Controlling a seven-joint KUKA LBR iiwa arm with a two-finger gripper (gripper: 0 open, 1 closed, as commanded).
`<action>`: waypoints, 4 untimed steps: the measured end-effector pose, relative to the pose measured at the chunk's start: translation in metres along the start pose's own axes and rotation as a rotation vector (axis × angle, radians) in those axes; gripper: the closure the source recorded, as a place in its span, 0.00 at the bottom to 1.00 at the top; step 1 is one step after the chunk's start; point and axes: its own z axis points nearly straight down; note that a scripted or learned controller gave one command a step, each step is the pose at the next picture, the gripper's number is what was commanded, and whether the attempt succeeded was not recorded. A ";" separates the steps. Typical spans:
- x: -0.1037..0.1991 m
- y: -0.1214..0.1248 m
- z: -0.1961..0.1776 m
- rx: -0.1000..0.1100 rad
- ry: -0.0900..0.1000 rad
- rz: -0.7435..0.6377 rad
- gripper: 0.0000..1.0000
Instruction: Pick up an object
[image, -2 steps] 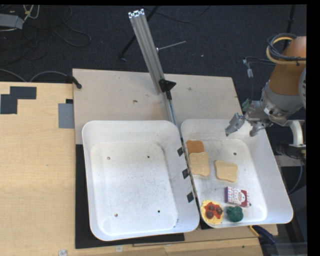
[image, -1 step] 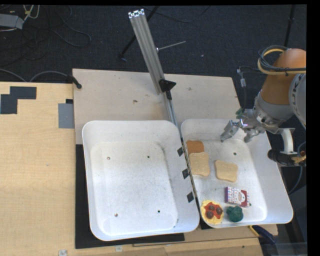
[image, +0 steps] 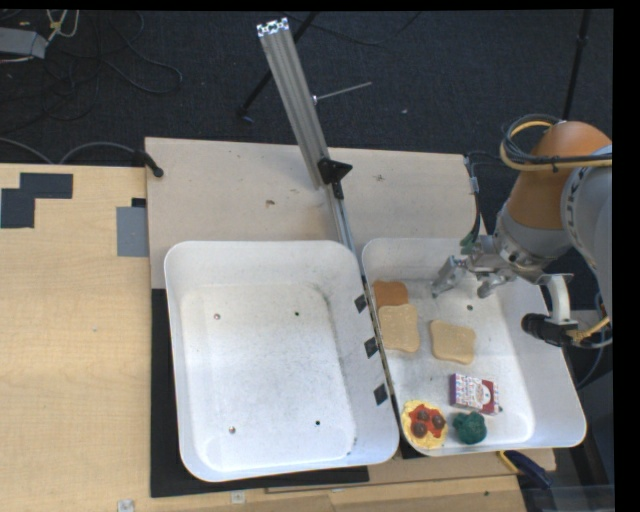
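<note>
My gripper (image: 466, 281) hangs over the upper part of the right bin (image: 540, 415), its fingers spread open and nothing between them. Below it lie two tan bread slices: one (image: 399, 327) by the bin's left wall, the other (image: 453, 341) just right of it. A brown piece (image: 390, 293) sits above the left slice. Nearer the front edge are a small red-and-white packet (image: 472, 392), a green lump (image: 469, 428) and a yellow disc with red spots (image: 425, 423).
The left bin (image: 185, 300) stands beside the right one, a divider with black clips (image: 368, 345) between them. A slanted metal rail (image: 300, 110) rises behind the bins. Wooden boards lie to the left.
</note>
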 end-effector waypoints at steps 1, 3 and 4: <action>0.000 0.001 -0.013 -0.004 -0.001 0.000 1.00; 0.001 0.002 -0.127 -0.012 -0.003 0.003 1.00; 0.000 0.002 -0.151 -0.008 -0.002 0.000 1.00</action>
